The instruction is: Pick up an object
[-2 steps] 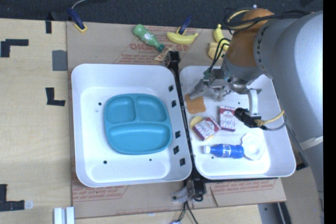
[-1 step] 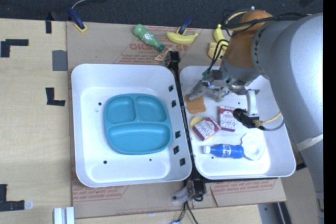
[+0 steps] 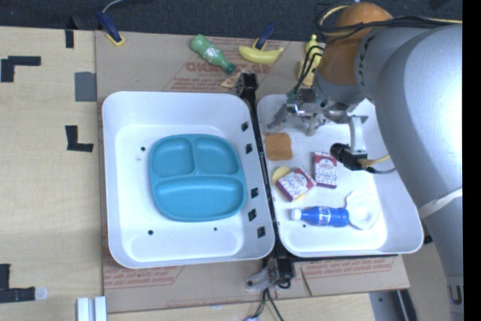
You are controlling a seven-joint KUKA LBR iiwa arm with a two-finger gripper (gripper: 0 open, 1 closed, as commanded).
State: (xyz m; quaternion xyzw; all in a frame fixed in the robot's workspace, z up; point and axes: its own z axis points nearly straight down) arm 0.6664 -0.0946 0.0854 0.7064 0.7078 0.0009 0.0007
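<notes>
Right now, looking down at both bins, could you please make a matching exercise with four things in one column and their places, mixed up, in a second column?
Things:
1. blue divided plate
2. blue bottle
3. green bottle
4. brown slice

Places:
A. on the cardboard beyond the bins, beside the banana
B. in the right bin, near its front edge
C. in the middle of the left bin
D. in the right bin, just below the claw

Pairs: 1-C, 2-B, 3-A, 4-D
</notes>
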